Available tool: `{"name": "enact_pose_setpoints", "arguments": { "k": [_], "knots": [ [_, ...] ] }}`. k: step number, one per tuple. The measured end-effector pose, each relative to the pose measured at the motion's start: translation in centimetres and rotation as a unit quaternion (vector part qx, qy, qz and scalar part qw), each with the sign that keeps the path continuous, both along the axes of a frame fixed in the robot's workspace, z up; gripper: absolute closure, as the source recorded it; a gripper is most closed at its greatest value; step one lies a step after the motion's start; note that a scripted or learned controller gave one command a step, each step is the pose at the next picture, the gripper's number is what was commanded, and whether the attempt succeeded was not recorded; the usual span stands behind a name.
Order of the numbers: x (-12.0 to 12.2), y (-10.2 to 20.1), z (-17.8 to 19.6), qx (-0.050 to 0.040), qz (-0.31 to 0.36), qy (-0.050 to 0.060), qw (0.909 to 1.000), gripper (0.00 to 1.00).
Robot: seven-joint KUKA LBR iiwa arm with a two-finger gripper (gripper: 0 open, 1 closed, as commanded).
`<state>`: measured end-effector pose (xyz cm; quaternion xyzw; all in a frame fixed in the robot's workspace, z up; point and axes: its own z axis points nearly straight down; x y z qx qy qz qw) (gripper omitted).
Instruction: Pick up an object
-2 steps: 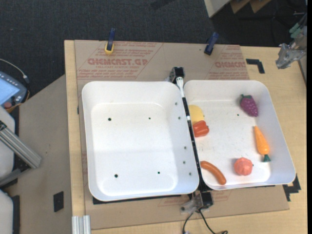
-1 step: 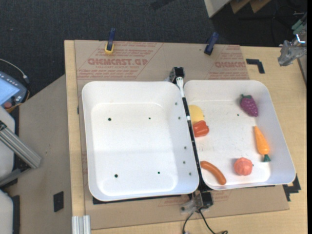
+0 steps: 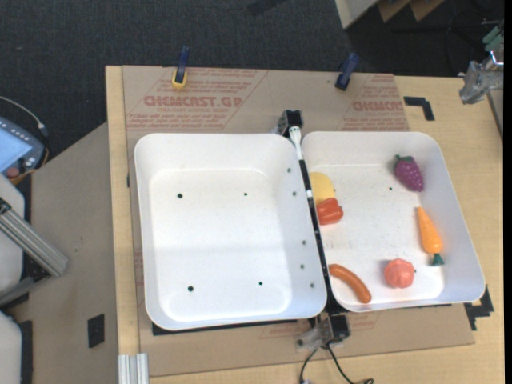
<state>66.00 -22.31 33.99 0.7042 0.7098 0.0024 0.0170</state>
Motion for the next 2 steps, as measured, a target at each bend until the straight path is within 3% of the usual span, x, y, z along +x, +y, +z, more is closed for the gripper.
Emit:
{"name": "enact_pose_setpoints", "arguments": {
  "k": [2],
  "knots": [
    [0.2, 0.0, 2.2, -0.0032, 0.001, -0.004, 1.0, 1.0]
  ]
}}
